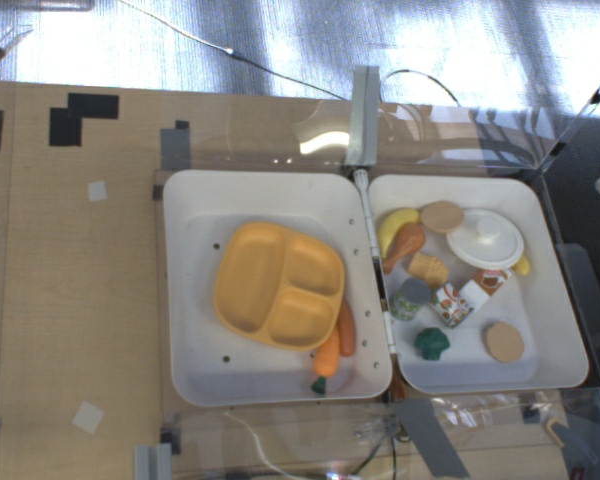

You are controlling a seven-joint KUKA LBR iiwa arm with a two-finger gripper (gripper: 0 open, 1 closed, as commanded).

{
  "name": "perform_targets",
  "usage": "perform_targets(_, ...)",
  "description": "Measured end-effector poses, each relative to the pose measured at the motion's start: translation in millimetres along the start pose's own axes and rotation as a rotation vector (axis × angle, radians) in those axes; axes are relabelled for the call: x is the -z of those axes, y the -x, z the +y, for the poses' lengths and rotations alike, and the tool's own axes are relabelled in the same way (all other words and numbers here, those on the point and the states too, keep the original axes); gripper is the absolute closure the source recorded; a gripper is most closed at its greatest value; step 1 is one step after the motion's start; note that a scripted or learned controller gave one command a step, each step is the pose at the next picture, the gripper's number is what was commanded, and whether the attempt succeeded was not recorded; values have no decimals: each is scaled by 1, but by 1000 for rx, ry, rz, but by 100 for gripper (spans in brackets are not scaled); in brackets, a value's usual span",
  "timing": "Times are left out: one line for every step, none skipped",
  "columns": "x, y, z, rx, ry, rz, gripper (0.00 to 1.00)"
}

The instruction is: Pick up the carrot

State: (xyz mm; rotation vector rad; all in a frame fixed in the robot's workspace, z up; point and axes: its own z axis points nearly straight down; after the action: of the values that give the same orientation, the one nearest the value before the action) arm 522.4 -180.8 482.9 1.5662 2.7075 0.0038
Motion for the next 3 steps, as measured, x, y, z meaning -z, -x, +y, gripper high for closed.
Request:
perform_targets(-85, 9, -11, 39, -8, 8, 0)
perform_targets(-97, -23, -1, 588, 0, 4, 0)
perform_targets(-83, -22, 2, 592, 5, -7, 100)
